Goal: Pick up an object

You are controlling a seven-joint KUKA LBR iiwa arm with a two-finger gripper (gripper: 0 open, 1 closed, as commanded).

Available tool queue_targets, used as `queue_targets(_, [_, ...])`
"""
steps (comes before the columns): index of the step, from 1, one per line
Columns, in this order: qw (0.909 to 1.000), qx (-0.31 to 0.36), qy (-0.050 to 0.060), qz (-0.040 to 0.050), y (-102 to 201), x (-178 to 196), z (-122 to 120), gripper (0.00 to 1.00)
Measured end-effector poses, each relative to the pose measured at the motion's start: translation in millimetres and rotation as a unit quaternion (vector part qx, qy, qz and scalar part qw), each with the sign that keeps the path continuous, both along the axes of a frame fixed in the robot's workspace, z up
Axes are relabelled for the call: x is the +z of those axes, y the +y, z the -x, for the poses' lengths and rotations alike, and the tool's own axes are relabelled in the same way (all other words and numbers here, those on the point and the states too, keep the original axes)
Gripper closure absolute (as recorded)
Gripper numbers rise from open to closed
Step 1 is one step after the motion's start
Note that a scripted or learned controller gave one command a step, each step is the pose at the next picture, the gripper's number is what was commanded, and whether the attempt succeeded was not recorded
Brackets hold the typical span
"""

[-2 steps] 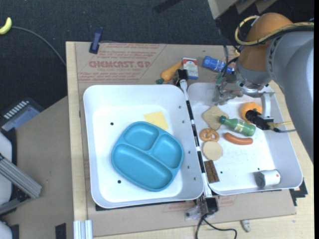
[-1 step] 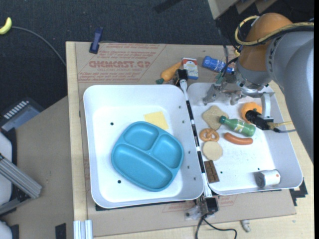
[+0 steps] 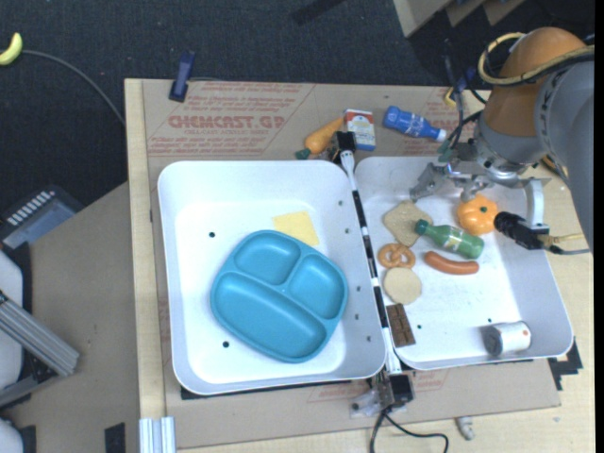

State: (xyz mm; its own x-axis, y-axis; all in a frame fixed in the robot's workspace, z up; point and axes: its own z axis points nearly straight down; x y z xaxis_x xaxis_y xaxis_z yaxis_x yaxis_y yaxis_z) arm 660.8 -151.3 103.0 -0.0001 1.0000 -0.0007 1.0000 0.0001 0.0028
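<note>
The gripper (image 3: 451, 173), fingers apparently spread, hovers just beside a small orange plastic pumpkin (image 3: 477, 215), likely light, rigid, slippery: best pinched across its middle.

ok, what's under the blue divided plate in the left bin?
A yellow flat piece, like a cheese slice, pokes out from behind the blue divided plate, on the left bin floor. How far it runs under the plate is hidden, as is anything else beneath.
</note>
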Motion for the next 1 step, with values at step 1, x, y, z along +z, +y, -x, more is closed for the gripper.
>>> queue_targets(1, [1.0,0.0,0.001,0.0002,-31.6,45.9,32.6,0.0])
